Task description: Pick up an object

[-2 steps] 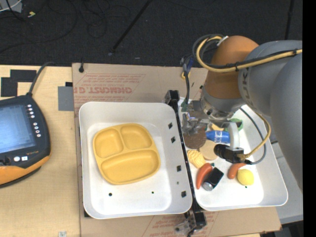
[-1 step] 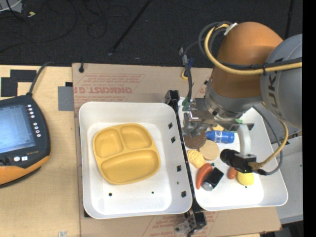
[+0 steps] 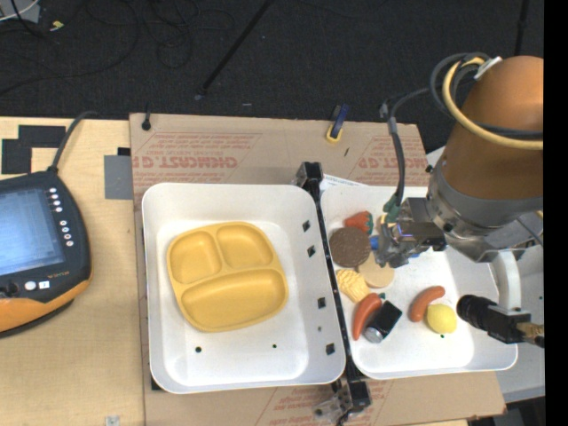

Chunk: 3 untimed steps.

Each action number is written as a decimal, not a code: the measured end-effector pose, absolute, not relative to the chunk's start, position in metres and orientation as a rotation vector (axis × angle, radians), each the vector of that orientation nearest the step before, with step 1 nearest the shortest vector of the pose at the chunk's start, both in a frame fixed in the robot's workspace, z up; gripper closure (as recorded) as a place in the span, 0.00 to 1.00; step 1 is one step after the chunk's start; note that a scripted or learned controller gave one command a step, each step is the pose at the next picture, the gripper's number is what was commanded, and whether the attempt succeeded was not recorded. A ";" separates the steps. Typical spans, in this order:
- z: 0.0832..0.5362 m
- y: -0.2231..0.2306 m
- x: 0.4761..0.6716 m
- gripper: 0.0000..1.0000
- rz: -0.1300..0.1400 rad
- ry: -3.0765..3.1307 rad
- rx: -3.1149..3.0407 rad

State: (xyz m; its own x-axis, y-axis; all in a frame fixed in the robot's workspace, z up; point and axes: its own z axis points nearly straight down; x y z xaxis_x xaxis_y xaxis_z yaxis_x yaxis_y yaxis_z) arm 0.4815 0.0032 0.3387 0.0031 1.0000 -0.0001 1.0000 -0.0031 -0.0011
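Two shallow white bins side by side on the desk point(image 3: 98, 344), resting on a cardboard sheet point(image 3: 231, 153).

Left bin point(image 3: 169, 344): one yellow divided tray point(image 3: 228, 274), three compartments, lying flat and a little skewed, roughly central.

Right bin point(image 3: 470, 353): a cluster of small toy foods. A brown round cookie point(image 3: 350, 246) near the divider, a small red piece point(image 3: 358, 220) just above it. Below the cookie a pale yellow ridged piece point(image 3: 351, 283), touching or nearly touching a tan disc point(image 3: 380, 276) to its right. Lower down, a red-orange sausage point(image 3: 366, 313) lies tilted, with a small black and silver object point(image 3: 382, 320) just beside it. To the right of those, a second red sausage point(image 3: 427, 301) sits against a yellow lemon point(image 3: 441, 319).

Arm comes in from the right, orange band point(image 3: 501, 96) high and large in frame, grey wrist below it. The hand point(image 3: 392, 254) is low over the upper middle of the right bin, just right of the cookie and directly above the tan disc. Fingers are dark and tangled with cabling; cannot tell whether they are wide or narrow, and cannot see anything between them.

Left of the bins, a control pendant point(image 3: 35, 242) with a blue screen lies on the desk. A blue and yellow clamp point(image 3: 336, 123) sits at the far edge of the cardboard.
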 end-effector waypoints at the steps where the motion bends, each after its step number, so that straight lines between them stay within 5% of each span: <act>1: 0.367 0.050 0.476 1.00 -0.001 -2.226 -2.215; 2: 0.481 0.049 0.477 1.00 -0.013 -2.228 -2.224; 3: 0.385 0.068 0.475 1.00 0.016 -2.219 -2.213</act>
